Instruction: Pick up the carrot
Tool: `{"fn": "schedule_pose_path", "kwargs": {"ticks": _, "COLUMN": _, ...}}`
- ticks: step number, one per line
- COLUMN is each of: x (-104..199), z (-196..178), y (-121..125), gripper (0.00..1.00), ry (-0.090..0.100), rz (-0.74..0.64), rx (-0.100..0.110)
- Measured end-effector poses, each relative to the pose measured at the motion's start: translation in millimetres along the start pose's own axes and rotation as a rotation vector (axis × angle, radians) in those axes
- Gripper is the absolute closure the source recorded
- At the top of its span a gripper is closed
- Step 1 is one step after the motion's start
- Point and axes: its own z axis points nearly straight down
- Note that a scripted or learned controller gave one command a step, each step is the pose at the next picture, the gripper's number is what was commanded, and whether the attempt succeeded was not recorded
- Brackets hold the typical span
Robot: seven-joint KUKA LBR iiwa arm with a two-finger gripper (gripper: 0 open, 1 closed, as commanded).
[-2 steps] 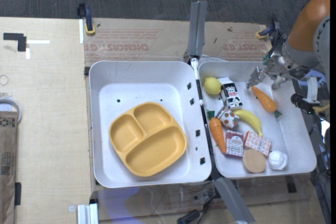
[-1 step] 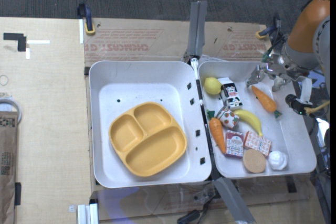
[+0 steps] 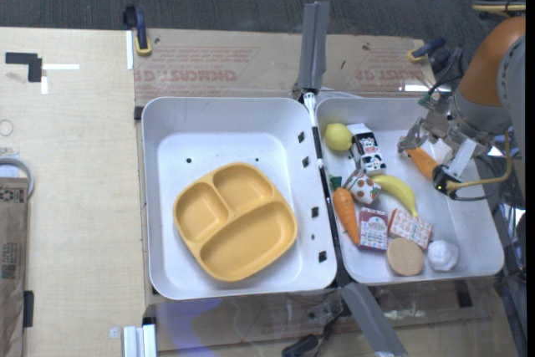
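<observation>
Carrot [image 3: 345,216]: right bin [image 3: 480,223], lying hard along its left wall, thick end toward the far side, tip toward the near edge. Little free room around it, with the wall on one flank and a red box [image 3: 373,228] touching the other. A spotted red-and-white toy [image 3: 361,188] sits just beyond its thick end.

Other contents, right bin: lemon [image 3: 337,136] in the far left corner; small black-and-white carton [image 3: 365,148] just beside it; banana [image 3: 397,190] mid-bin; second red box [image 3: 410,226]; round tan disc [image 3: 405,257] and white ball [image 3: 442,255] along the near edge.

Gripper [image 3: 426,148]: low over the far right part of the right bin, well apart from the carrot, with the banana and toy between them. A short orange piece [image 3: 422,161] lies right at it. From where I stand I cannot tell whether the gripper is apart, together or clamped on that piece.

Left bin [image 3: 152,180]: yellow divided plate [image 3: 236,220], set askew, with bare white floor along the far wall.
</observation>
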Motion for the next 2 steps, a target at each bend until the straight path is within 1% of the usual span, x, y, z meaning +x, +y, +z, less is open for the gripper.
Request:
{"fn": "schedule_pose_path", "kwargs": {"ticks": 1, "x": -2, "z": -8, "y": 0, "gripper": 1.0, "ry": -0.004, "rz": -0.002, "rx": 0.0}}
{"fn": "schedule_pose_path", "kwargs": {"ticks": 2, "x": 38, "z": -100, "y": 20, "gripper": 1.0, "ry": -0.014, "rz": -0.057, "rx": 0.01}}
